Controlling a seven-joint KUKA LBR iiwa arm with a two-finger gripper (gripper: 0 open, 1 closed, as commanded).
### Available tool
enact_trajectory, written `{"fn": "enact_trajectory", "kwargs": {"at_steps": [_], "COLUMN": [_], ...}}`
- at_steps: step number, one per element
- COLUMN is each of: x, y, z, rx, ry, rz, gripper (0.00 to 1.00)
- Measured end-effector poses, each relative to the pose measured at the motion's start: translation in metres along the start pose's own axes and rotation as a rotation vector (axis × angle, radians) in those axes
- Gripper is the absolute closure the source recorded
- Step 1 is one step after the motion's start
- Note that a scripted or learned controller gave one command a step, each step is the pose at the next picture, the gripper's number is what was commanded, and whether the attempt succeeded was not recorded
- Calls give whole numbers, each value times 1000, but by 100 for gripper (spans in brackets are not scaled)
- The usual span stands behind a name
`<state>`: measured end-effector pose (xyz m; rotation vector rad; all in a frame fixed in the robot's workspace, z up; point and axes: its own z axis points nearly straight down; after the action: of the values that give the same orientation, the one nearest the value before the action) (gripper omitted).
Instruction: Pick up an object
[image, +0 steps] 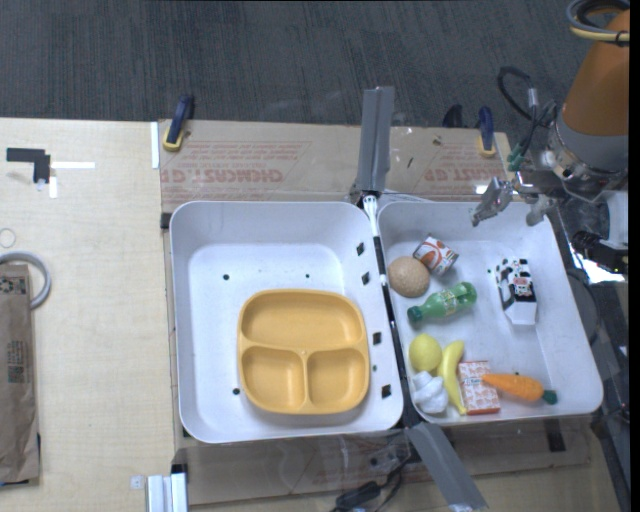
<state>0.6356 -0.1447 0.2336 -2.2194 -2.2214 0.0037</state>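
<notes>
Claw (514, 201) positioned at far edge of right bin (575, 330), near its back right corner, hanging from grey arm with orange band (600, 80) entering from upper right. Two fingers visible, one toward left (487, 205) and one toward right (538, 208), spread apart with a clear gap; nothing between them.

Contents of right bin: small can (436, 255) with red and white label, tilted, toward back left; brown round item (408, 277) just beside and in front of can; green bottle (443, 303) lying on its side, touching or nearly touching brown item; black and white carton (518, 289) standing apart toward right wall. At front: yellow lemon (425, 352), banana (453, 375), white item (431, 393), red and white box (478, 387) and carrot (518, 387), grouped closely.

Left bin (200, 300) holding yellow divided tray (303, 352), three compartments, lying flat near centre front.

Counter (80, 300) at left bearing brown paper bag (18, 370). All items well clear of claw.
</notes>
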Motion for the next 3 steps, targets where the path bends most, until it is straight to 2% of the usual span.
{"fn": "enact_trajectory", "kwargs": {"at_steps": [1, 2, 3], "x": [-58, -62, -64], "y": [-39, -34, -35], "z": [82, 140, 130], "rx": [0, -6, -6], "ry": [0, 2, -1], "rz": [17, -9, -7], "gripper": [0, 0, 100]}}
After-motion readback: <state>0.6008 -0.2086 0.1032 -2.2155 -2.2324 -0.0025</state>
